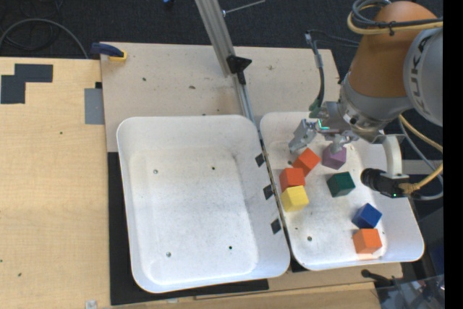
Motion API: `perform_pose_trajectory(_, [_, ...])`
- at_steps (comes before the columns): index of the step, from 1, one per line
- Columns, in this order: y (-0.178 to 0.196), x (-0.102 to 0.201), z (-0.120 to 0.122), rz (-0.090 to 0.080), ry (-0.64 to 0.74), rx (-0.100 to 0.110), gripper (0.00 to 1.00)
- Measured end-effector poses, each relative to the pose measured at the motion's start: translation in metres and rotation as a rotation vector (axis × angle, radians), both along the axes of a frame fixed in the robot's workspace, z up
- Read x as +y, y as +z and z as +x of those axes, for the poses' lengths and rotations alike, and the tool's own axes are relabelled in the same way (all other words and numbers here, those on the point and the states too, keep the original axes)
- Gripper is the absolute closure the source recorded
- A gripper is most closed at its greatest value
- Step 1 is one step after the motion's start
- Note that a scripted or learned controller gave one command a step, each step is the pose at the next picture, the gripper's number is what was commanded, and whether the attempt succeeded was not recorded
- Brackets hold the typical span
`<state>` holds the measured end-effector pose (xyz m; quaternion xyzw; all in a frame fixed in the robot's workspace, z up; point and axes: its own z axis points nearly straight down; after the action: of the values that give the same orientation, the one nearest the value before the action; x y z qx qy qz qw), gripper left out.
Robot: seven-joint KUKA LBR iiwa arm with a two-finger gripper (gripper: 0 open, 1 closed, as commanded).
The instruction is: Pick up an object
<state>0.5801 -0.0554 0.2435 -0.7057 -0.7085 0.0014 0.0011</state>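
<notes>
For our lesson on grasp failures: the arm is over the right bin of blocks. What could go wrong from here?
1. The pincer hovers where an orange block, a purple block and a second orange block crowd together, so it might nudge a neighbour or catch two at once.
2. The yellow block lies against the right bin wall by the divider, so a finger may have little room there.

Light was even & fairly bright from overhead. Left of my claw (319,135) the big white bin (145,155) glared pale, near washed out. Shadows under the blocks below my claw were soft, short. Floor behind me stayed dark. Pic was a bit grainy, soft; my arm slightly blurred.
</notes>
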Motion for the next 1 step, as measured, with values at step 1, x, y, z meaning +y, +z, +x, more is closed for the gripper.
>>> perform_pose_trajectory(1, [0.0,0.0004,0.0,0.0,0.001,0.0,0.0])
